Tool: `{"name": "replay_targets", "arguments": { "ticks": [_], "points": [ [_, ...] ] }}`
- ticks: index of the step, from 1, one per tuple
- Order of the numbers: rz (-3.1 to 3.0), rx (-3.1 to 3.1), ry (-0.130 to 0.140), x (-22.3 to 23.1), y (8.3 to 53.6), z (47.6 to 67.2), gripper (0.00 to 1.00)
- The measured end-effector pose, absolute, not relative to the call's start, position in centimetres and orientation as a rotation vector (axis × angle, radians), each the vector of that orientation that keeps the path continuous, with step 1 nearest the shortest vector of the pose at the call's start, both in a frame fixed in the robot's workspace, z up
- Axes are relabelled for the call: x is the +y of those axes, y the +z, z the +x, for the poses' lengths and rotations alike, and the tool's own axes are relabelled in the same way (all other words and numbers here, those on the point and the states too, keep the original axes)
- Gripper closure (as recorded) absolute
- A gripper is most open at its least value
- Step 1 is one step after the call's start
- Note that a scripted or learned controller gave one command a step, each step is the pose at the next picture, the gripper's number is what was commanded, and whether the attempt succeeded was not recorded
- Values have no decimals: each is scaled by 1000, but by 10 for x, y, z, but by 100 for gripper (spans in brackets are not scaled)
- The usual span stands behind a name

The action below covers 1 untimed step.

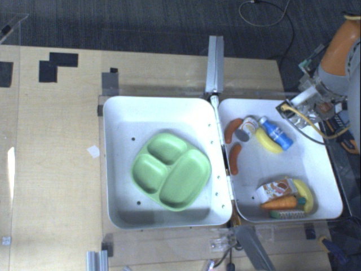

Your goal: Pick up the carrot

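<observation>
The carrot is orange and lies flat near the front wall of the right bin. It is pressed between a printed packet and a yellow banana-shaped toy. My gripper hangs over the far right corner of that bin, well behind the carrot and apart from it. The wrist and its fittings hide the fingertips.
In the far part of the right bin lie two red sausages, a silver can, a yellow banana and a blue bottle. The left bin holds a green divided plate.
</observation>
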<state>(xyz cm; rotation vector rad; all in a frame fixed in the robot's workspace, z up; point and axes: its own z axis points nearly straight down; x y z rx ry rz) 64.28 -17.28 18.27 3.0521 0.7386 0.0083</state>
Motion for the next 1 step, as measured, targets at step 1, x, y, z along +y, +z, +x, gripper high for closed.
{"name": "replay_targets", "arguments": {
  "ticks": [1],
  "points": [
    [3049,747,15,-171,194,645,100]
  ]
}}
